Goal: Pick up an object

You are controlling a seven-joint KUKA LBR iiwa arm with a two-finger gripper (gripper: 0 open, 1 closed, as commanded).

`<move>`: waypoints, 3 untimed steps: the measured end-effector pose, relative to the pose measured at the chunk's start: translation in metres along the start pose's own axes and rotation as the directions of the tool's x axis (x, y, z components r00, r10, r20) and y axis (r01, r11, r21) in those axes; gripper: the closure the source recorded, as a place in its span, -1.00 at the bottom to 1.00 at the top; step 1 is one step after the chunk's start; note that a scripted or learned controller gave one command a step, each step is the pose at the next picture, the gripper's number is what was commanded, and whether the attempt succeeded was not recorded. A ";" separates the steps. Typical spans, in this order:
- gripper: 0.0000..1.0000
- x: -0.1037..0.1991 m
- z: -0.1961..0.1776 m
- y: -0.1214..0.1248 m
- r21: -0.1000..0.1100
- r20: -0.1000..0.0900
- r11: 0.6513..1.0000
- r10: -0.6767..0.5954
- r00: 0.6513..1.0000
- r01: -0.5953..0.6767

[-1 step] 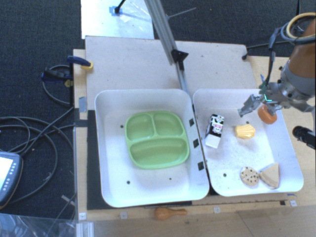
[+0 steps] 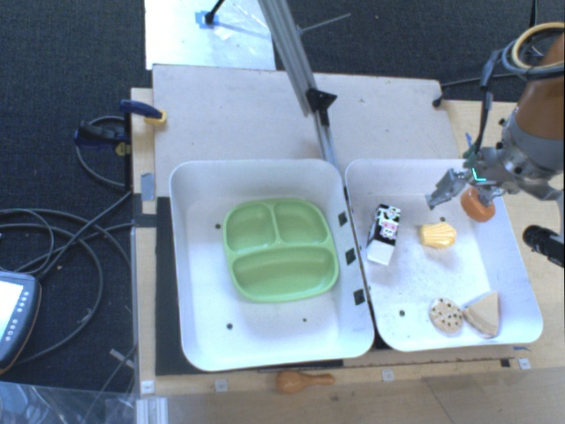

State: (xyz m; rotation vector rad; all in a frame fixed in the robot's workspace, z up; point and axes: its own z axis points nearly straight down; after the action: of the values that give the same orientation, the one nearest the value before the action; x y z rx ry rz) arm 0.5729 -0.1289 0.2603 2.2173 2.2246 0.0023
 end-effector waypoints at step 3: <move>-1.00 -0.005 0.143 0.001 -0.006 0.006 1.000 0.005 1.000 -0.005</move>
State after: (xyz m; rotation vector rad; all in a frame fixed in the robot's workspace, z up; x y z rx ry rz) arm 0.5742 -0.1340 0.1174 2.2173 2.2132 0.0021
